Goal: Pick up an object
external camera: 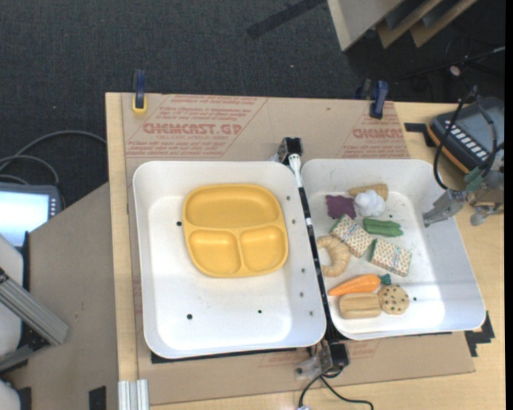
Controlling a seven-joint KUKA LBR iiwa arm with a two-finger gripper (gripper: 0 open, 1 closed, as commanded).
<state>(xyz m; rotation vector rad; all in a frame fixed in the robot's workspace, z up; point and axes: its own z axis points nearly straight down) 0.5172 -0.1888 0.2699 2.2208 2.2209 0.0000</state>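
A dark grey carpet [120, 48] covered the floor at the far side and down the left. The pale wooden bench [76, 240] carried a brown protective sheet [240, 128] printed with red lettering, held at its far edge by a blue and yellow clamp [139, 90] on the left and a blue clamp [378, 98] on the right. A grey cable [48, 142] curled across the carpet at the left. Light-coloured furniture [385, 20] stood at the far right. The lighting was even and bright.

Gripper [439, 213] at the frame's right side, pointing leftward; finger state indistinct, the arm mostly beyond view.
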